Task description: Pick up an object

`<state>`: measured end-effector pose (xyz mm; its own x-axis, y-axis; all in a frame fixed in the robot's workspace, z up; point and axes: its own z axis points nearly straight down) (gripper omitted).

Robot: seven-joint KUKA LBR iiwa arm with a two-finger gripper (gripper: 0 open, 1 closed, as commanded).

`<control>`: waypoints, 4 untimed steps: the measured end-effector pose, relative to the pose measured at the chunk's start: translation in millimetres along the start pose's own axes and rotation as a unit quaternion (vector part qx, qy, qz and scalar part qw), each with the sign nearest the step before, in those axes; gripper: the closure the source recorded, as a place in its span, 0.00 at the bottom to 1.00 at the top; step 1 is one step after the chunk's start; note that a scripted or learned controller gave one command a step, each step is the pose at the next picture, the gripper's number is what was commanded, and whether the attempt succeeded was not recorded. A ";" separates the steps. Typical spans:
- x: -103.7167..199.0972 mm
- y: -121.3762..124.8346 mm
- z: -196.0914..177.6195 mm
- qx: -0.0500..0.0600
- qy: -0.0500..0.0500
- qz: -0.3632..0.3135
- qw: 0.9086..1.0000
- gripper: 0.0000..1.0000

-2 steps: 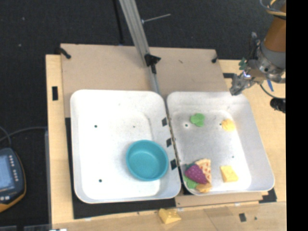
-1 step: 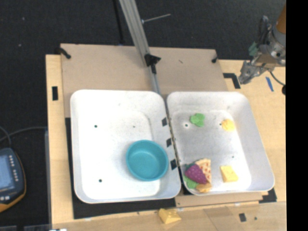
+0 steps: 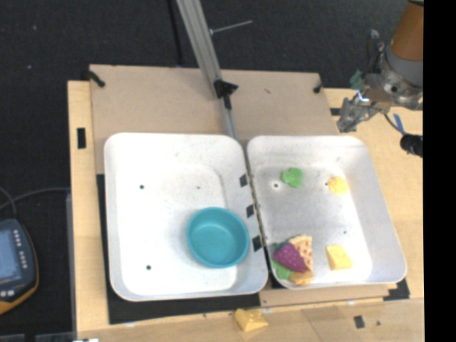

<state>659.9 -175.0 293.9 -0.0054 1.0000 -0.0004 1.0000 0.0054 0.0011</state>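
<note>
Camera view from above: two shallow white bins side by side on a wooden bench (image 3: 85, 191). Grey arm with orange band (image 3: 406, 34) at the bench's far right corner, two-finger gripper (image 3: 350, 116) hanging just outside the far right corner of the right white bin (image 3: 377, 191), above bare bench, nothing between its fingers; whether spread or closed, cannot tell. In the right bin: small green lumpy piece (image 3: 291, 177) near the far edge, small yellow rounded piece (image 3: 337, 185) toward the far right, yellow block (image 3: 338, 257) near the near edge, and at the near left corner a purple grape-like bunch (image 3: 288, 257) touching a tan dotted wedge like a pizza slice (image 3: 303, 248). In the left white bin (image 3: 142, 162): round teal plastic bowl (image 3: 218, 236), upright, toward the near right corner. On the bench's near edge, outside both bins, a yellow wedge (image 3: 250, 319). Grey metal rail (image 3: 203, 41) slanting over the bench's far edge.
</note>
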 end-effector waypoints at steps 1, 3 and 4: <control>52.1 -22.5 -0.1 0.000 0.001 0.000 1.000 1.00; 161.8 -48.7 12.3 0.000 0.001 -0.001 1.000 1.00; 197.7 -66.9 27.5 0.000 0.000 0.001 1.000 1.00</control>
<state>592.0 22.3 266.3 -0.0026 1.0000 0.0002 1.0000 0.0026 0.0010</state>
